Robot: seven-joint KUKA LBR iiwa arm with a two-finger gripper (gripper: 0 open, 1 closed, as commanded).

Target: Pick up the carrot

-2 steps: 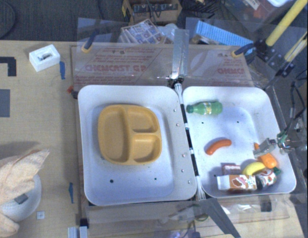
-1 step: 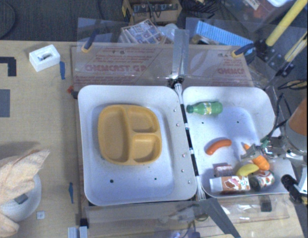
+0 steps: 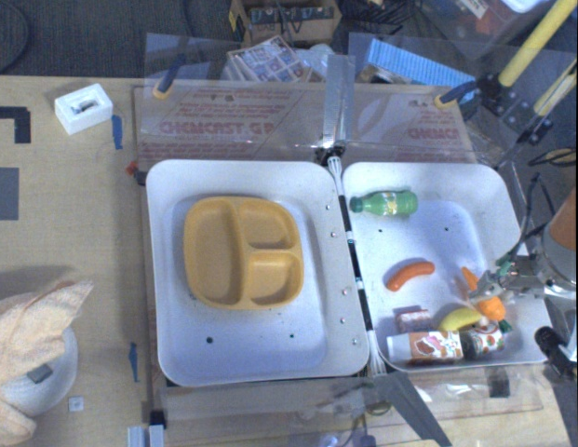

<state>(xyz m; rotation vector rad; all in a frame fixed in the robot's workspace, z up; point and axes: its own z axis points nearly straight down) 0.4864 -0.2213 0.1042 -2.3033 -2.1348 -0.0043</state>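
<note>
You are looking down on two white bins side by side, with the arm reaching in from the right edge. The gripper (image 3: pixel 501 282) is hovering low over the right bin (image 3: pixel 428 180), near its right wall, and you cannot tell from here how it is set or whether it has hold of anything. The carrot (image 3: pixel 469 278) is lying just beside the gripper's tip, a small orange sliver angled toward the bin's lower right corner; it appears to be resting on the bin floor rather than being lifted. That placement suggests the arm is lining up for the grasp.

The right bin is crowded at that end: a yellow banana (image 3: pixel 461 319), a small orange fruit (image 3: pixel 491 309), a sauce bottle (image 3: pixel 447 345) lying on its side along the front wall, and a small brown box (image 3: pixel 413 318). An orange sausage (image 3: pixel 409 274) is sitting mid-bin and a green bottle (image 3: pixel 385 203) is lying near the back. The left bin (image 3: pixel 242 361) is holding a yellow divided plate (image 3: pixel 242 251).
</note>
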